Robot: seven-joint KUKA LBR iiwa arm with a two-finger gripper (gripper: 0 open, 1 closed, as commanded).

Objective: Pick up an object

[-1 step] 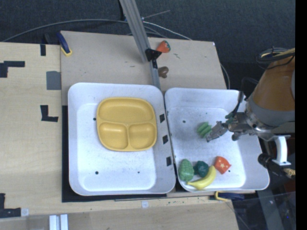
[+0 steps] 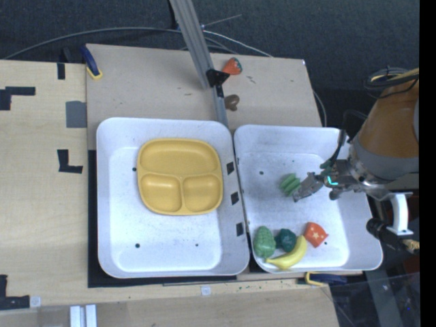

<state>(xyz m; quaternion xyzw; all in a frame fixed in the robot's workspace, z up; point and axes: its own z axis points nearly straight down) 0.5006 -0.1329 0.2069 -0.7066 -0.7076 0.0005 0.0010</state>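
A: Where's the gripper (image 2: 302,191) rn?
B: Mid-right of frame, inside the right bin (image 2: 354,251); arm (image 2: 388,138) comes in from the right edge, orange band uppermost; the fingers point left toward a small light-green object (image 2: 289,182); tips look just beside it, poss. touching; can't tell how far open the hand is, and I can't see anything between the fingers.
A: Other stuff in that bin?
B: Cluster at lower part, near the front wall; dark green veg-shaped piece (image 2: 263,240) at left, a teal roundish thing (image 2: 285,239) next to it, a yellow banana (image 2: 293,255) curving under both, touching or nearly; a red piece (image 2: 315,234) just right of the banana's upper end; all well apart from the gripper.
A: Left bin?
B: Left bin (image 2: 116,251) holds a yellow divided plate (image 2: 180,176), 3 compartments, lying flat in the upper half; centre-left of frame.
A: Beyond the bins?
B: A grey pole (image 2: 191,29) slants up from the bins' top edge; small orange item (image 2: 233,65) beside it, upper centre.
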